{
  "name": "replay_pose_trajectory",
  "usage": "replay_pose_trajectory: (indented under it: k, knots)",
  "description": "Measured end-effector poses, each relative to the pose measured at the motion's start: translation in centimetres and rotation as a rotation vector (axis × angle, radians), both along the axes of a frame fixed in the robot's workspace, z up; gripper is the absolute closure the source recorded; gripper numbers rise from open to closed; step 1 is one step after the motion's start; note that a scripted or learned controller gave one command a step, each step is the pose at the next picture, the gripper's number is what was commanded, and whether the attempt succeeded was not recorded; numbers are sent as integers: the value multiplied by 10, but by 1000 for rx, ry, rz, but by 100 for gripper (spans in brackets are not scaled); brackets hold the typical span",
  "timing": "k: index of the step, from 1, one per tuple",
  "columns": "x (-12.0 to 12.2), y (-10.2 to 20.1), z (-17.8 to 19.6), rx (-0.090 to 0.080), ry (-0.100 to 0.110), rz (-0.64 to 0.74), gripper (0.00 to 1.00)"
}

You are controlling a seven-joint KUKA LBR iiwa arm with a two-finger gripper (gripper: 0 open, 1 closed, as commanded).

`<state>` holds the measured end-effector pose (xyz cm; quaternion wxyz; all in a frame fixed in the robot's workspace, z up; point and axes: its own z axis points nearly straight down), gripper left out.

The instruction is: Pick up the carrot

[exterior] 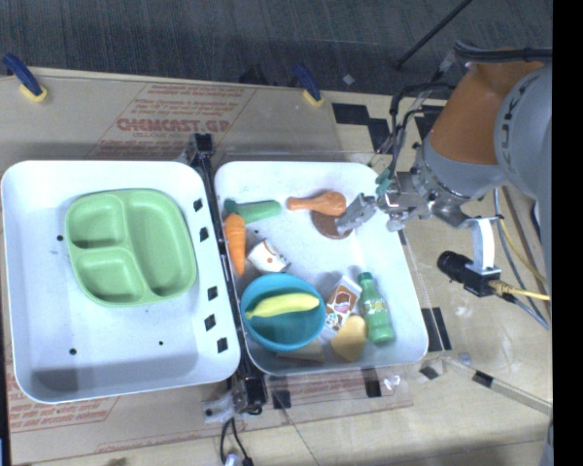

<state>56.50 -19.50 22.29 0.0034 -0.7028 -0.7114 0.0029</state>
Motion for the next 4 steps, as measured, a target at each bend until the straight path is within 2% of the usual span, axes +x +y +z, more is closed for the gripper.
replay_pose_trajectory:
  k: [1, 2, 3, 4]
  knots:
    - [49, 40, -98, 2, 11, 59, 0]
    - [72, 91, -132, -1, 4, -168, 0]
    - [55, 97, -133, -3, 9, -425, 0]
    - [46, 100, -133, -5, 12, -753, 0]
